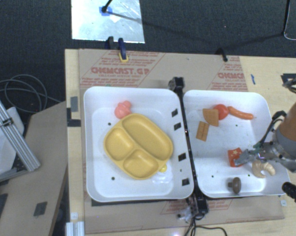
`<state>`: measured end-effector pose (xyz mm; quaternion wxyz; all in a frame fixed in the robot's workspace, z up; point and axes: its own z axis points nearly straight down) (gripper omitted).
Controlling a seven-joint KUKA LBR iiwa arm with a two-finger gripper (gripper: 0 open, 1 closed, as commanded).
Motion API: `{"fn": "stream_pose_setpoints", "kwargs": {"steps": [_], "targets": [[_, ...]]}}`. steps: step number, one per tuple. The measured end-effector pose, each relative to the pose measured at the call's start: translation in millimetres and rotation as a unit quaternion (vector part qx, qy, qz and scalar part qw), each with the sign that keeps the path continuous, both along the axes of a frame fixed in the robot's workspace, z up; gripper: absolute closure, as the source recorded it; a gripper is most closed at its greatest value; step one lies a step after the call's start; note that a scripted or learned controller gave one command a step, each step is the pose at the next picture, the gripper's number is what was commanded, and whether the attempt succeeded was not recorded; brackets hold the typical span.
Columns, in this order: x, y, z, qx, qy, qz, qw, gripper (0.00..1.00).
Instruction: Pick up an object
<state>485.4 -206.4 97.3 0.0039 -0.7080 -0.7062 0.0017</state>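
Approach step. I have the gripper low in the right bin, fingers seemingly spread, pinching nothing, beside the red block; cream piece near. Next: centre over block, close.

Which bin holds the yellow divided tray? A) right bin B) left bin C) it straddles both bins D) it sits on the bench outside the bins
B: the yellow divided tray lies wholly inside the left bin, beside a pink item, while the right bin has only small pieces.
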Motion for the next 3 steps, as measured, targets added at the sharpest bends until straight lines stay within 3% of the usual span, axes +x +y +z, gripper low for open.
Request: {"fn": "stream_pose_setpoints", "kwargs": {"steps": [1,2,3], "targets": [[54.5,46.3,-13.6,-0.0013,-0.006,0.006,1.0,0.0],[19.6,14.5,210.4,-0.0056,-0.014,0.002,0.9999,0.0],[1.8,43.8,350.3,-0.0037,-0.014,0.005,0.9999,0.0]]}}
